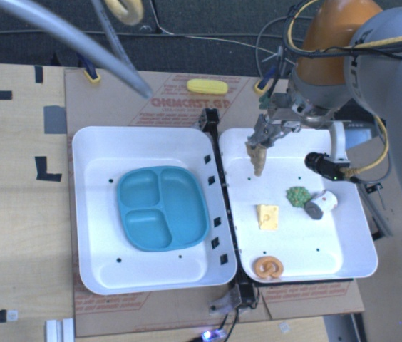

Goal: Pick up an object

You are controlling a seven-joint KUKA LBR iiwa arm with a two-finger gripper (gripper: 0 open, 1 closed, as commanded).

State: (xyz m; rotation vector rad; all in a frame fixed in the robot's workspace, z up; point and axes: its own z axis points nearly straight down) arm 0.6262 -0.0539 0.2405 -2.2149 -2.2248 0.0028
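The gripper (258, 150) hung over the upper left part of the right bin (351, 262), with a small tan object (259, 163) projecting downward from between its fingertips; the fingers appeared pressed onto it, though its identity could not be resolved. The piece looked light and rigid, probably a toy food item, and narrow enough that a pinch across its short axis would suit it; its grip seemed shallow and liable to slip. Loose on the bin floor lay a yellow cheese wedge (267, 216), a green broccoli piece (299, 196), a grey-and-white object (319, 205) just beside the broccoli, and a pretzel (268, 267) near the front wall, all well apart from the gripper. The left bin (87, 162) held a blue divided plate (162, 208). Both bins sat on cardboard (179, 102), where a yellow banana-like piece (207, 86) rested behind them.
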